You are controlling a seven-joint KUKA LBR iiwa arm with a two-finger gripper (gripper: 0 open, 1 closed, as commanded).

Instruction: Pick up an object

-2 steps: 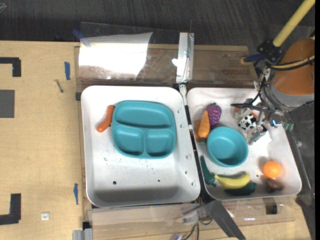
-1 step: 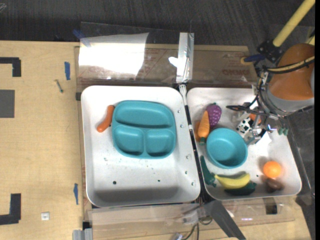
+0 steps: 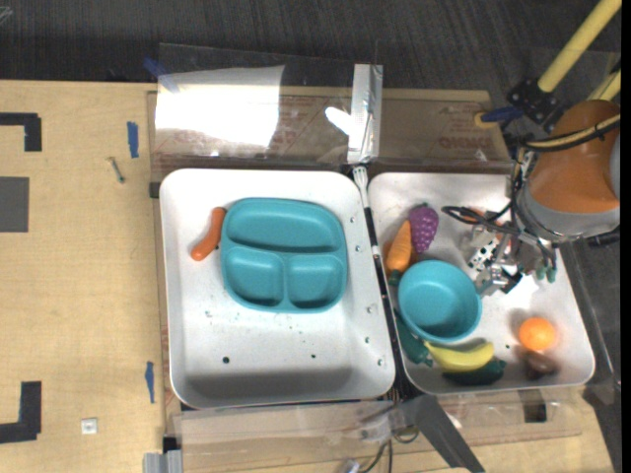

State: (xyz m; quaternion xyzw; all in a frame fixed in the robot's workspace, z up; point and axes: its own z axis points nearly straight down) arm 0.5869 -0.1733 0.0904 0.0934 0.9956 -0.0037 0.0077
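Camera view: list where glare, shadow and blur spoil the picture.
Camera view: strong glare whitens the clear plastic sheet behind the left bin; the teal divided plate casts a soft shadow on that bin's floor; the tool over the right bin is a blurred tangle, fingers unreadable; the dark lump beside the orange is too murky to name.

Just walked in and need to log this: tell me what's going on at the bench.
The arm has reached into the right bin, its gripper low beside the teal bowl. Nothing shows between its fingers. A banana, orange, grapes and a carrot lie in that bin. The left bin holds a teal tray and a sausage.
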